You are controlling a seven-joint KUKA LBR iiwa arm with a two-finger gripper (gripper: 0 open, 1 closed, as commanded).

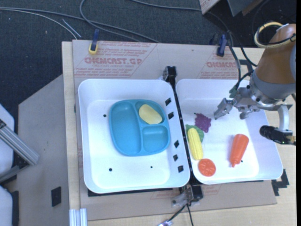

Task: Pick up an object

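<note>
Claw (pixel 233 108) open; nothing between fingers

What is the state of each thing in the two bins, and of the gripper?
Blue tray: lying flat in the left bin, upright.
Yellow piece: lying in the tray's upper right compartment.
Corn: lying in the right bin by the divider.
Purple grapes: lying free.
Carrot: lying free.
Tomato: lying free.
Gripper: over the right bin, nothing seen in it.
</note>
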